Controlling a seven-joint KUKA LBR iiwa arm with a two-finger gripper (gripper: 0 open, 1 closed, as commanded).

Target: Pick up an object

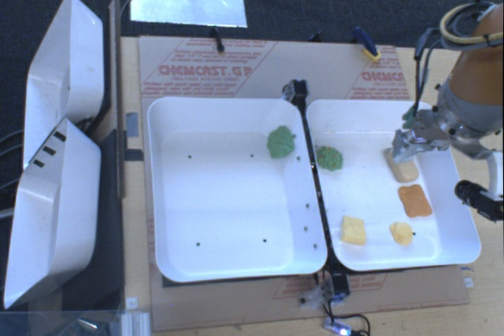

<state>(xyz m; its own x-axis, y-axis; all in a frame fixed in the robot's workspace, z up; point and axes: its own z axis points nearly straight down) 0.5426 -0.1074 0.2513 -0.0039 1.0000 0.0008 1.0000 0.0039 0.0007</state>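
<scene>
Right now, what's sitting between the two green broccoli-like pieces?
The raised rims where the two bins meet: the left bin's green piece and the right bin's green piece lie on either side of that black-edged divider, seen from the overhead camera view.

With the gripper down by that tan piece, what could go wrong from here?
1. The gripper sits at the top end of the tan piece, so it may pinch only an edge and let it slip.
2. The orange piece lies just below, so a push could knock it.
3. The right bin's far wall is close behind the arm.

Two white bins [228,110] hold green lumps [280,142], yellow pieces [353,230], and an orange slab [414,201].
</scene>
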